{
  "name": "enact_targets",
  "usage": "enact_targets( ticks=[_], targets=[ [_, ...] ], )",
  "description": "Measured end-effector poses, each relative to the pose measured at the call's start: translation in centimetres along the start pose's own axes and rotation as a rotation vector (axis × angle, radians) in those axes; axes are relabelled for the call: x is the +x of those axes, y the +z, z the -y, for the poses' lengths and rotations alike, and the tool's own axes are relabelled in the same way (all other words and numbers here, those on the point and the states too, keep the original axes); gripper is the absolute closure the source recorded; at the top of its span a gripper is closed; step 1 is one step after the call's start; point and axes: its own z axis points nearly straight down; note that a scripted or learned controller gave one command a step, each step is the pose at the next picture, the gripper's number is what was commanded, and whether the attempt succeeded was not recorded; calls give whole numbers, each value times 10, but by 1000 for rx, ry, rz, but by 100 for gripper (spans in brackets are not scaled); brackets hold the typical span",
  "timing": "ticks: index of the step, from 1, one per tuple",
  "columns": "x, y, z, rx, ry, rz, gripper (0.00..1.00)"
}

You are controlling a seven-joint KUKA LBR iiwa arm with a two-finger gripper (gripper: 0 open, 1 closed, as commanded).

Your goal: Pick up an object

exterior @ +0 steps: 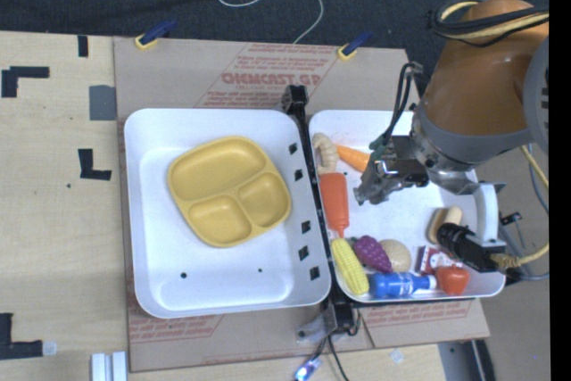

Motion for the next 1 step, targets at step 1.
enact_targets(
  ticks=[1],
  targets=[
    [48, -58, -1, -12, 0, 1, 100]
  ],
)
